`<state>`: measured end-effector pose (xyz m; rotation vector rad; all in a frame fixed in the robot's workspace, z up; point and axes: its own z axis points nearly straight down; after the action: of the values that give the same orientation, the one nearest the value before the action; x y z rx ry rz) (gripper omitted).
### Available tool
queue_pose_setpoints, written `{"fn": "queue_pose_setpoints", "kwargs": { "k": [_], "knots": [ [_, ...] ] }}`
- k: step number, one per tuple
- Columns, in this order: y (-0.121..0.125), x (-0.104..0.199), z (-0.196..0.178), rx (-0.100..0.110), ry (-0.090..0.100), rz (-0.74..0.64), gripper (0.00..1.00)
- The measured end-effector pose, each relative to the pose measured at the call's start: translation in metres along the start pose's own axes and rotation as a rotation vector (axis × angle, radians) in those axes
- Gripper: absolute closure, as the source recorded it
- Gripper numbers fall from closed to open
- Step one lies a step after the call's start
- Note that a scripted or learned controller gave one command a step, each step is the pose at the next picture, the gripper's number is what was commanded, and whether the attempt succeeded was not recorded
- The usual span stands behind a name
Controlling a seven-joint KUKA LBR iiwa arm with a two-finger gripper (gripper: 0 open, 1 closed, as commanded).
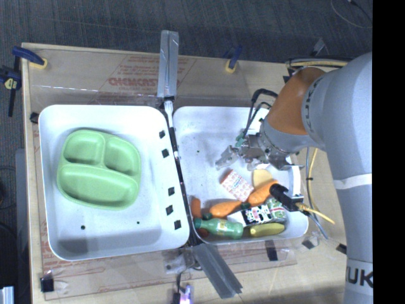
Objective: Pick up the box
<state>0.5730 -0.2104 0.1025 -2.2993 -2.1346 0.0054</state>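
Observation:
A small red-and-white patterned box (235,183) lies flat on the floor of the right bin (202,132), near its middle. My gripper (229,154) hangs just above and to the upper left of the box, reaching in from the right under the orange wrist band. It looks open, with nothing between its fingers. The box is apart from the gripper and rests beside a pile of other items.
Along the right bin's front edge lie a carrot (224,208), an orange piece (261,192), a green bottle (221,228), a yellow-green item (267,230) and a black-and-white pack (259,215). A green divided tray (100,168) sits in the left bin (50,233).

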Motion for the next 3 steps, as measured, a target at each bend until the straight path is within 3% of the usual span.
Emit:
{"fn": "queue_pose_setpoints", "kwargs": {
  "k": [1, 2, 3],
  "knots": [
    [-0.0316, 0.0301, 0.0109, -0.005, 0.000, -0.152, 0.00],
    [-0.0306, 0.0305, 0.0010, -0.005, -0.001, -0.157, 1.00],
    [-0.0308, 0.0301, 0.0010, -0.005, -0.002, -0.157, 0.00]
  ]
}}
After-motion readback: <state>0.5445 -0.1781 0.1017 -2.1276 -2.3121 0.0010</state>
